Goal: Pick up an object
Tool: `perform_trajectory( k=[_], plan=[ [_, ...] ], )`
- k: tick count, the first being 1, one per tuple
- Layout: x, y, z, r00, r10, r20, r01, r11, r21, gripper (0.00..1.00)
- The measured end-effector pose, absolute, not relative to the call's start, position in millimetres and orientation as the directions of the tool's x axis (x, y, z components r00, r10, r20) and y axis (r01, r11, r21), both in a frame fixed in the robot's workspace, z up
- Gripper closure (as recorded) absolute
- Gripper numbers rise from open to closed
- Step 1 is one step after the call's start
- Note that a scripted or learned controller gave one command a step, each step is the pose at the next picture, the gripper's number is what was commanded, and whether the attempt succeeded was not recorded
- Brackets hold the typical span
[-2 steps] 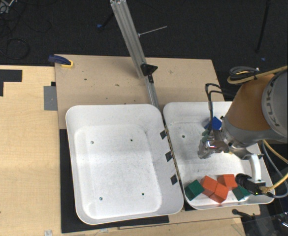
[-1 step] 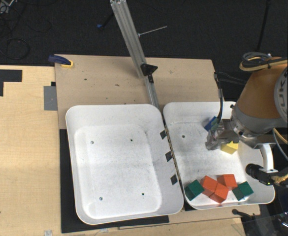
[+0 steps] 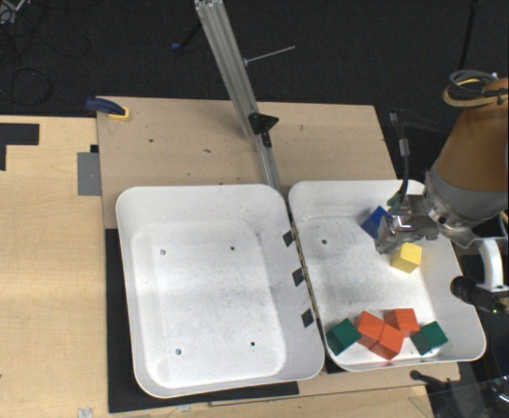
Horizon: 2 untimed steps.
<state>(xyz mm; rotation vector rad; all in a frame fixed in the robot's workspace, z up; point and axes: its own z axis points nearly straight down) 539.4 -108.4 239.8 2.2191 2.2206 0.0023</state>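
We see the grey arm with its orange band (image 3: pixel 476 159) reaching into the right-hand shallow white plastic bin (image 3: pixel 341 212), its jaws (image 3: pixel 399 231) low among two blocks. A small blue block (image 3: pixel 374 221) sits just to the left of the jaws, touching or nearly so, and a small yellow cube (image 3: pixel 406 257) lies just below them. We cannot tell whether the jaws are apart or together, nor whether either block sits between them.

Our worry is that the jaws straddle neither block cleanly: closing here could pinch an edge and flick the blue block aside, or nudge the yellow cube away, so the lift comes up bare. The cluster of orange and green blocks (image 3: pixel 385 333) lies well below the jaws, and the left-hand white bin (image 3: pixel 141 212) well to their left.
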Motion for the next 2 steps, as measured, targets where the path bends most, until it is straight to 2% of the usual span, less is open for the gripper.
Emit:
perform_trajectory(
  k=[1, 2],
  plan=[
    [550.8, -57.4, 226.4, -0.003, 1.0, 0.003, 1.0, 0.003, -0.005, 1.0],
    [558.5, 4.5, 229.0, -0.006, 1.0, 0.003, 1.0, 0.006, -0.003, 1.0]
  ],
)
